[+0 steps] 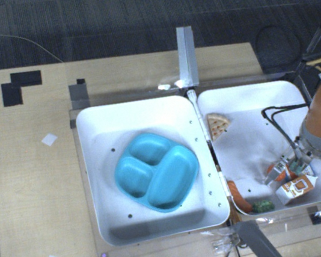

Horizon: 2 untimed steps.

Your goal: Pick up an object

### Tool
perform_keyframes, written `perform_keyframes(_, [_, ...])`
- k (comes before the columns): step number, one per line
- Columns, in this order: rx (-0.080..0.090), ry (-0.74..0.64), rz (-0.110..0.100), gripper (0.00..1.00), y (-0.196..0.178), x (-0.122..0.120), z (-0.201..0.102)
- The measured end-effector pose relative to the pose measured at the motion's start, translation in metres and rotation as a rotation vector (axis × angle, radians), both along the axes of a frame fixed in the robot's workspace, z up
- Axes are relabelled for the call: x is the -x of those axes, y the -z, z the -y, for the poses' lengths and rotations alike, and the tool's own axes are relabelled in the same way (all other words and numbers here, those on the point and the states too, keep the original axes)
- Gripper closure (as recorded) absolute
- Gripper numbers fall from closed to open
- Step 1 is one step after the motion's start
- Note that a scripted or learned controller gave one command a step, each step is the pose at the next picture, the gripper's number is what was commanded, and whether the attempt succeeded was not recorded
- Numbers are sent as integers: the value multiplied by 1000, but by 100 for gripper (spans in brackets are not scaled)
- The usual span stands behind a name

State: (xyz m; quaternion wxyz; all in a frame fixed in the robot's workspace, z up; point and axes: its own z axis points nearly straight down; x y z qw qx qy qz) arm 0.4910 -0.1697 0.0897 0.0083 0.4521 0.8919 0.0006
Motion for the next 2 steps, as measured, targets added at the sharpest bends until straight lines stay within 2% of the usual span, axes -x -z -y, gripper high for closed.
perform_keyframes(1, [1,-1,10,100,-12,-3,-1])
perform_keyframes(2, [-7,197,-7,100,-130,-20,-28])
